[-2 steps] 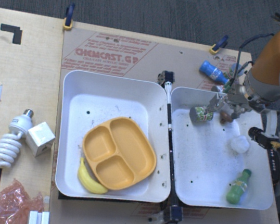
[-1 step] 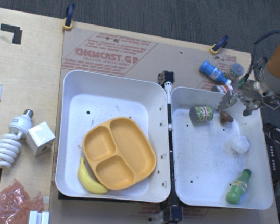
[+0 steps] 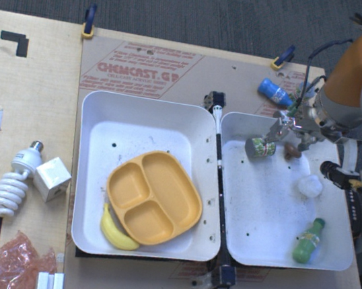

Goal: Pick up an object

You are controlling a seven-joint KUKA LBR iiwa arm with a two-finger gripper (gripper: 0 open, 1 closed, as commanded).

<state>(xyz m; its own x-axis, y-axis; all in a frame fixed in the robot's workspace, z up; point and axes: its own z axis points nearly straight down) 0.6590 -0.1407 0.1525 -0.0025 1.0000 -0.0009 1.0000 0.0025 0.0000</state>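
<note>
My gripper (image 3: 291, 136) hangs over the far edge of the right bin (image 3: 254, 244), its fingers spread open with nothing between them. A small green-and-grey can (image 3: 260, 147) lies just to the left of and below the left finger (image 3: 281, 128), apart from it. A small brown object (image 3: 292, 151) sits right under the gripper. Further along the bin lie a white crumpled piece (image 3: 310, 187) and a green bottle (image 3: 307, 240) near the front right corner.
The left bin (image 3: 95, 127) holds an orange divided plate (image 3: 153, 197) with a banana (image 3: 116, 232) tucked under its front edge. A blue object (image 3: 276, 92) lies outside, behind the right bin. A light bulb (image 3: 13, 178) and a white cube (image 3: 52, 178) rest on the bench at the left.
</note>
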